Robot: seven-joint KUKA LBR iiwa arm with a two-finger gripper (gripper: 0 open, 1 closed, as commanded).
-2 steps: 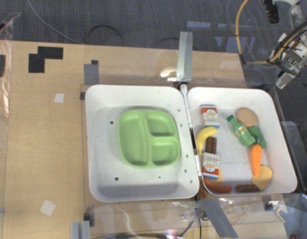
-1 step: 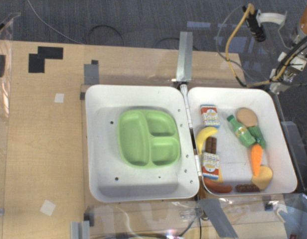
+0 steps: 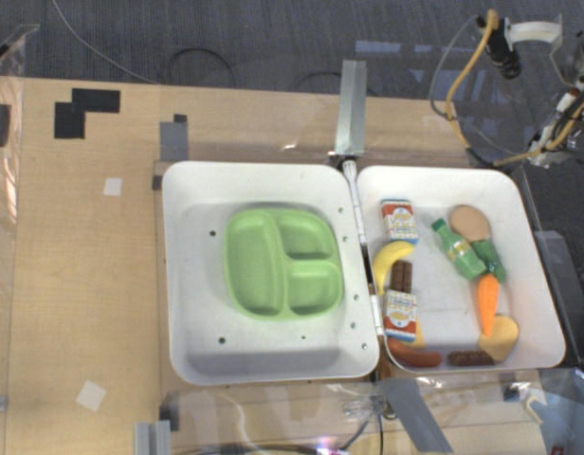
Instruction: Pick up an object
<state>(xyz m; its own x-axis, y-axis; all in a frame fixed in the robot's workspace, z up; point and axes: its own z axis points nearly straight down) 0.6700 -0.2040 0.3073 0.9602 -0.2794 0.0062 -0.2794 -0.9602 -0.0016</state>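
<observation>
While toy food crowds right bin (image 3: 520, 207) for picking, green tray (image 3: 282, 262) waits in left bin (image 3: 188, 349); gripper state cannot be told.

Light wooden bench top (image 3: 74, 282) occupies the lower and left field. Beyond its far edge lies dark grey carpeted floor (image 3: 226, 17), with a thin pale cable (image 3: 83, 28) trailing across it. On the bench, near its far left corner, black stepped marking (image 3: 83, 110) (tape or print, cannot tell). A grey metal upright bracket (image 3: 351, 107) stands at the bench's far edge. Lighting even, no strong shadows.
</observation>
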